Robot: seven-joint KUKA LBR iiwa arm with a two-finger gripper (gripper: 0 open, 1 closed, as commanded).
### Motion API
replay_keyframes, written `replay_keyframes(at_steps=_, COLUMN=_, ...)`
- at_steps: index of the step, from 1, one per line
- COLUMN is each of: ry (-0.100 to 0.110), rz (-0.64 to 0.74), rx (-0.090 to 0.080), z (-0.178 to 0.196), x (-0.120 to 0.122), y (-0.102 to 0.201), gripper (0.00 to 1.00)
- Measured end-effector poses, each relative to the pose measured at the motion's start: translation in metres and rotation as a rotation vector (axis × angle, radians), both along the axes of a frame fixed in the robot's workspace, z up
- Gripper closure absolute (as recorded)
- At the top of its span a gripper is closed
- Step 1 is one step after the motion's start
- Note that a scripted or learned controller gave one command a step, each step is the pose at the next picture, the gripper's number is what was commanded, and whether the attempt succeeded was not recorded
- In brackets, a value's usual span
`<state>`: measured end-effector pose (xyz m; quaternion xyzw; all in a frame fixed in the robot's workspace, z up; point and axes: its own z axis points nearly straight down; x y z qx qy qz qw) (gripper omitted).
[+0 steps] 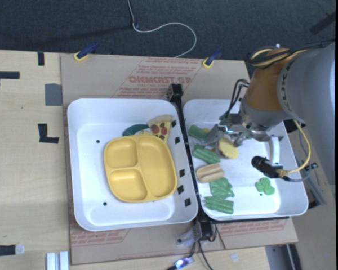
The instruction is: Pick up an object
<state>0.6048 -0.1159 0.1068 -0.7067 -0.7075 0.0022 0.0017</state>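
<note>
My gripper [224,134] hangs low over the middle of the right bin [293,207]. A small yellow piece [228,149] lies right under it; whether they touch I cannot tell. To its left lie a green pod [198,131] and a green strip [206,154]. Toward the front are a hot dog [209,173], a leafy green piece [221,188] and another green piece [218,205]. A small green floret [265,187] sits at the front right.
The left bin [81,207] holds a yellow divided plate [139,169], with a pizza slice [161,126] and a dark green thing [134,130] behind it. The bins' inner walls meet at the middle [186,162]. The arm [304,94] covers the right bin's far right corner.
</note>
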Motion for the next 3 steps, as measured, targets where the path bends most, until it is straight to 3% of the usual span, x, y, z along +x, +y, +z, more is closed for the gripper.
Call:
replay_keyframes(at_steps=1, ry=-0.012, rz=-0.001, rx=0.002, z=-0.019, x=0.003, y=0.001, gripper=0.00)
replay_keyframes(at_steps=2, ry=-0.015, rz=0.001, rx=0.001, z=-0.008, x=0.004, y=0.002, gripper=1.00)
replay_keyframes(at_steps=3, ry=-0.007, rz=0.000, rx=0.001, z=0.043, x=-0.006, y=0.003, gripper=1.00)
